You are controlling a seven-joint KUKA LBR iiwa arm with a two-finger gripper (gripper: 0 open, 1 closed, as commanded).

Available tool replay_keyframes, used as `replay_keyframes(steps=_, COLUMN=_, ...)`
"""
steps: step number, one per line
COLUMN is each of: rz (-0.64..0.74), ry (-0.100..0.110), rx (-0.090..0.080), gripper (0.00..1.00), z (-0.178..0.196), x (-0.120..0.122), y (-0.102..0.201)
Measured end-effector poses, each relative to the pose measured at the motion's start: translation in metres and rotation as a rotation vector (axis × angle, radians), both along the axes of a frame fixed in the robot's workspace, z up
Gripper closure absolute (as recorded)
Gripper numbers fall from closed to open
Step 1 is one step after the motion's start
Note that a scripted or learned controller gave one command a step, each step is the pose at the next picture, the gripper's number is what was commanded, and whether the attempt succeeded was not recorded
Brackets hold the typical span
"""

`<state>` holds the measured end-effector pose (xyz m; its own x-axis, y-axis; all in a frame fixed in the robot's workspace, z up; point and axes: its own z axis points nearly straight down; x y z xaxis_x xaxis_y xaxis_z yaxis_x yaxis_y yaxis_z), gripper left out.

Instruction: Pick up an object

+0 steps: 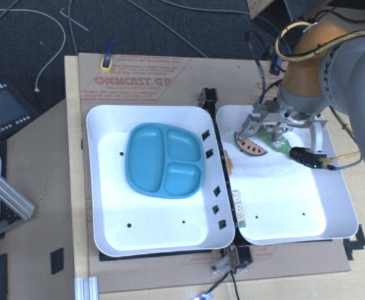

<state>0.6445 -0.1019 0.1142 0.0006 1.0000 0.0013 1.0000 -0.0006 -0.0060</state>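
A watermelon-slice toy (252, 147), red with a green rind, lies in the back left part of the right bin (295, 211). My gripper (262, 131) hangs low over the back of that bin, just above and to the right of the slice. Its fingers stand open, with nothing visibly between them. A small green object (282, 145) lies partly hidden under the gripper's right side.
The left bin (107, 211) holds a blue divided plate (164, 160) near its middle. A small brownish piece (229, 164) sits at the right bin's left wall. The divider between the bins carries black clips (215, 192). The arm (332, 61) looms over the back right corner.
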Motion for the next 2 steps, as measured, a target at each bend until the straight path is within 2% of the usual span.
replay_keyframes(steps=1, rz=0.000, ry=-0.007, rx=0.000, gripper=1.00, z=0.015, x=0.002, y=0.000)
replay_keyframes(steps=2, rz=0.000, ry=-0.011, rx=-0.002, gripper=1.00, z=0.060, x=-0.002, y=-0.001)
